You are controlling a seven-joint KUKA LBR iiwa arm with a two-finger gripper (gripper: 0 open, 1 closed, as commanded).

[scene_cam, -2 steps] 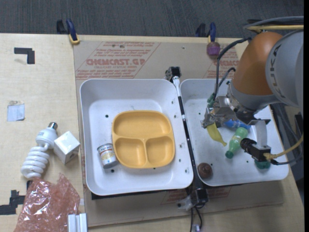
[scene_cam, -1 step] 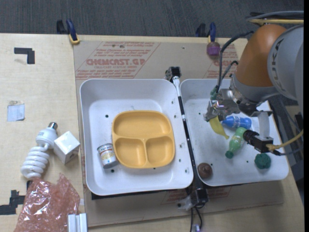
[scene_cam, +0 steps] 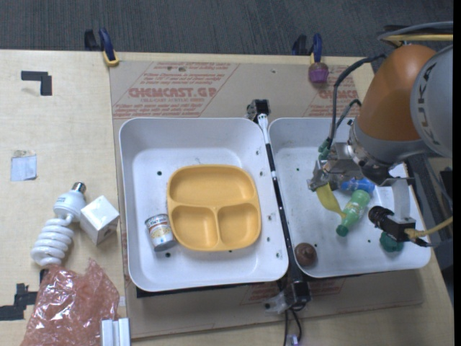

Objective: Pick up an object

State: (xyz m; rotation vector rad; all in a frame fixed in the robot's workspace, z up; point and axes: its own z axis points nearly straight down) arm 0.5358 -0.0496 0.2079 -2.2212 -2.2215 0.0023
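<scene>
My gripper (scene_cam: 322, 180) is low over the middle of the right bin (scene_cam: 299, 157), under the orange-banded wrist. A yellow banana-shaped piece (scene_cam: 330, 200) lies right below it, its upper end touching or just under the gripper tip. A green bottle (scene_cam: 351, 213) lies slanted just to the right, with a blue object (scene_cam: 359, 187) above it, partly covered by the wrist. A brown round object (scene_cam: 305, 252) rests at the bin's front left corner. A teal object (scene_cam: 391, 244) sits at the front right.
The left bin (scene_cam: 131, 186) holds a yellow divided plate (scene_cam: 214, 207) and a small can (scene_cam: 158, 231) beside it. On the bench to the left lie a spiral light bulb (scene_cam: 56, 231), a white cube (scene_cam: 99, 218) and a pink plastic bag (scene_cam: 68, 305).
</scene>
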